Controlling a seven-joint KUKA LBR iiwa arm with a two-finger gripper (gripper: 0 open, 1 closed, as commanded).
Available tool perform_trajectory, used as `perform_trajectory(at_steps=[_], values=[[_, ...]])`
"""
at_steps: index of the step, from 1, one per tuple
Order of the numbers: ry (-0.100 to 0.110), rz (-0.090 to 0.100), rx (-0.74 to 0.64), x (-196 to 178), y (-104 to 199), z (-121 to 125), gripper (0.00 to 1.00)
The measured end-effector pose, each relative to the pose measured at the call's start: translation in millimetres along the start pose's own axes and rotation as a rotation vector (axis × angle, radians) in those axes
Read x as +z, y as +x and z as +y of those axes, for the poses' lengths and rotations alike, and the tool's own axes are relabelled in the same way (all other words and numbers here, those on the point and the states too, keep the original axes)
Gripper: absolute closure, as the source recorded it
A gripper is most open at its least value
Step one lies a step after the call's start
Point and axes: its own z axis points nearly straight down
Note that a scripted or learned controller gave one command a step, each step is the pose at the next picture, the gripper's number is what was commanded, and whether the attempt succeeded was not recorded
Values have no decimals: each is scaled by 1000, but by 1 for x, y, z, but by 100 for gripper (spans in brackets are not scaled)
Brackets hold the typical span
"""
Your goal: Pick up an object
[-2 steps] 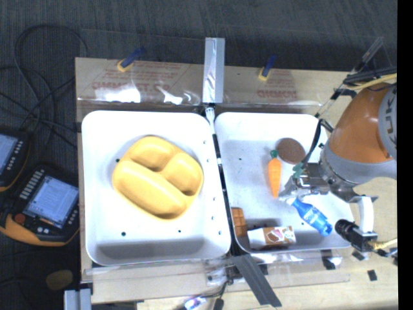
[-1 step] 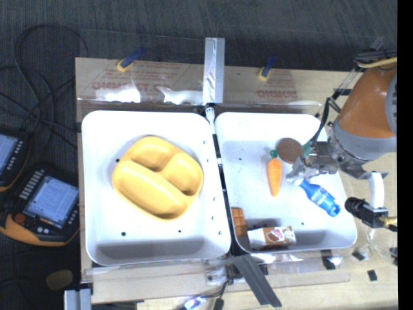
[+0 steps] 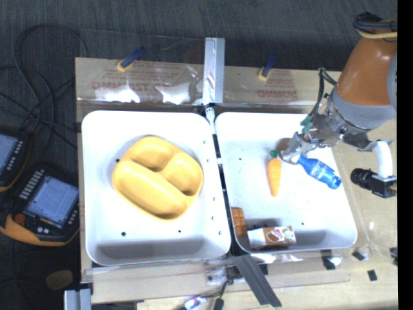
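A blue plastic bottle [image 3: 319, 171] is seen lying in the right bin [image 3: 335, 237], its neck clamped between the fingers of the gripper [image 3: 293, 151]. A toy carrot [image 3: 274, 175] lies just beside it. A yellow bread-shaped toy [image 3: 157, 176] is held by the left bin [image 3: 97, 173].

I counted two white bins: the left bin [image 3: 97, 192] held one large yellow bun-shaped object [image 3: 157, 176], and the right bin [image 3: 251, 134] held four things. Those were one carrot [image 3: 274, 175], one blue plastic bottle [image 3: 319, 171], one small carton [image 3: 272, 236] and one brown block [image 3: 237, 220]. Beyond the bins I saw two blue clips [image 3: 131, 58] along the back edge and two handheld pendants [image 3: 42, 205] on the floor.
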Motion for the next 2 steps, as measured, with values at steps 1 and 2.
perform_trajectory(at_steps=[1,2], values=[[0,-1,-33,0,56,7,100],[2,-1,54,23,81,49,100]])
